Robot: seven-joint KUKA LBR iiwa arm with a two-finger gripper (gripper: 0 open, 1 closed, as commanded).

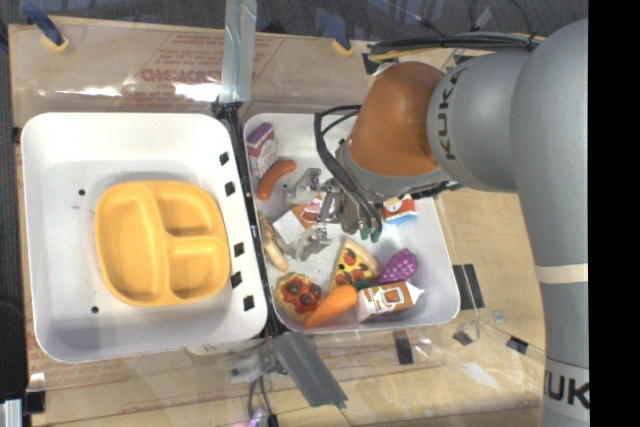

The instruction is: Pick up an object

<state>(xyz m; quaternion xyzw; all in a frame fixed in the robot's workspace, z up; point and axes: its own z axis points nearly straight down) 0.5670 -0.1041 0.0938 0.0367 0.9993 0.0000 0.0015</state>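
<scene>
Right white bin: metal two-finger pincer low at centre, finger state not discernible. Beneath and around: red sausage, orange plastic carrot, purple grapes, pizza slice. Left white bin: yellow compartment tray.

We see the two shallow white bins as smooth matt plastic. In the left one, the yellow divided tray looks like smooth plastic with a soft sheen. The toy foods in the right bin, among them the orange carrot and the purple grape bunch, look like glossy moulded plastic. The small milk carton seems printed and smooth. The bare metal claw glints. The arm's grey shell is smooth, and its orange band is glossy. The counter looks like wood under a clear, shiny film.
</scene>
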